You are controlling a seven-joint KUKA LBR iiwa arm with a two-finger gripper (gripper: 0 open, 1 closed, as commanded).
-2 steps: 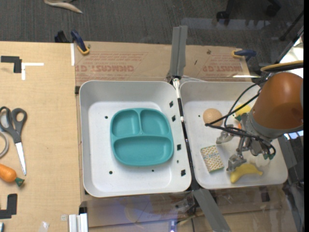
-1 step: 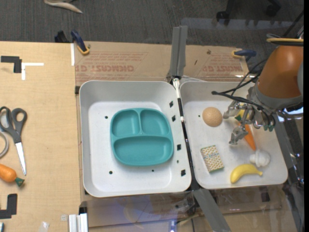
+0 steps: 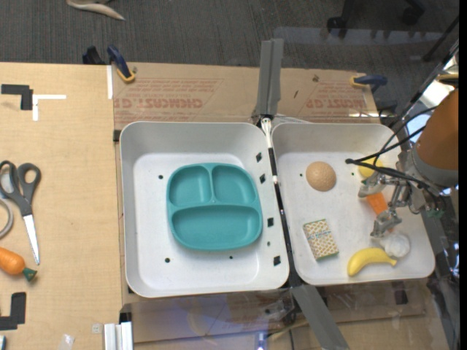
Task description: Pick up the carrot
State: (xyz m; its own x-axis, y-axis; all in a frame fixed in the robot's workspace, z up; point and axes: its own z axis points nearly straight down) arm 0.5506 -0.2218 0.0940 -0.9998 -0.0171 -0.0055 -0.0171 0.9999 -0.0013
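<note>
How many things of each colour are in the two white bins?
Teal: 1, the divided plate
Yellow: 1, the banana
Tan: 1, the egg-shaped ball
Orange: 1, the carrot under the gripper
Patterned: 1, the small box
Total: 5

Arm: enters from the right edge of the camera view; orange band (image 3: 444, 141) at the far right, mostly cut off by the frame.
Wrist: grey metal body (image 3: 422, 188) just below and left of the band, black cables running across it toward the far right.
Hand (image 3: 381, 206): extends left from the wrist, low over the right side of the right bin (image 3: 292, 195).
Fingers (image 3: 384, 223): thin grey metal, pointing down and left; whether they are parted or closed is unclear from this angle.
</note>
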